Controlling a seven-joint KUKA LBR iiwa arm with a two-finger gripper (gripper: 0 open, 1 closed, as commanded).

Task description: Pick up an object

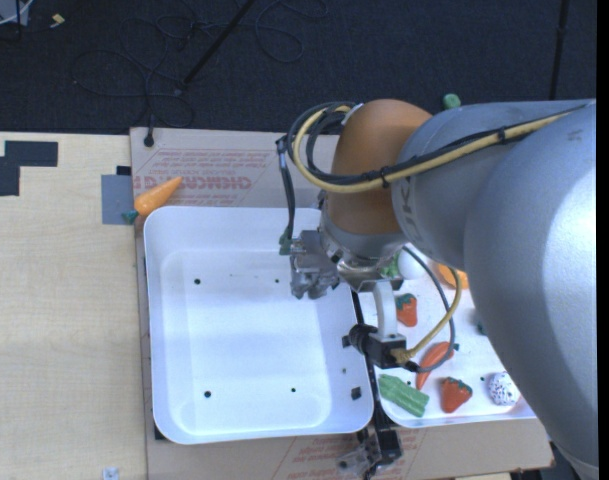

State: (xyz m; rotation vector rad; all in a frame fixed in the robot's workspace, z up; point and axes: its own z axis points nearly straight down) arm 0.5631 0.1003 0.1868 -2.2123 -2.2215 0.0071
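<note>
Over the smooth white left bin (184, 368), metal pincer (306, 280) (finger state unclear).

Red print on cardboard sheet (219, 180), upside down, illegible.

You have a white left bin (174, 268) with small dark dots on its floor, and an orange carrot (156, 195) just beyond its far-left corner. In the right bin (464, 416) you see a green piece (404, 395), a red strawberry (455, 394), an orange-red carrot (433, 356) and a white black-speckled ball (500, 389). The arm (504, 198) is grey with an orange band.
</note>
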